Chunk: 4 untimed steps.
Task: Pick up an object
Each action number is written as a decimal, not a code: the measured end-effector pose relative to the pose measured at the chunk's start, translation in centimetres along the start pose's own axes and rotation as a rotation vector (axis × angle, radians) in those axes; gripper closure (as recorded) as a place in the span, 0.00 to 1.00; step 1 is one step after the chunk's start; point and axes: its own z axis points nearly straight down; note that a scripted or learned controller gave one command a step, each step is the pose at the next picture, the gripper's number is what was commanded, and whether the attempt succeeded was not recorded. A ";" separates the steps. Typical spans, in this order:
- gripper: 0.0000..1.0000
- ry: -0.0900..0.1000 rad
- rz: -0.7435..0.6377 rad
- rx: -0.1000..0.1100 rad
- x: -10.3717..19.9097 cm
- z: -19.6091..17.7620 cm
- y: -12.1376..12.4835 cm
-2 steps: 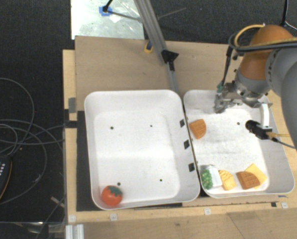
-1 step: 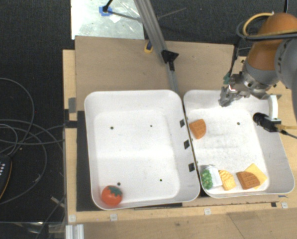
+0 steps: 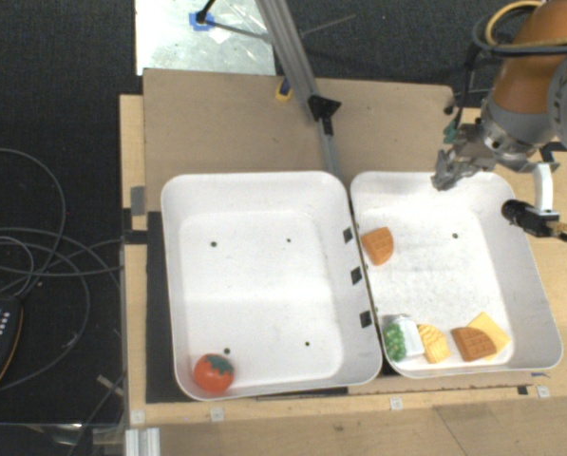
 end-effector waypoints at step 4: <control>1.00 0.004 -0.008 0.007 12.2 -9.1 -2.6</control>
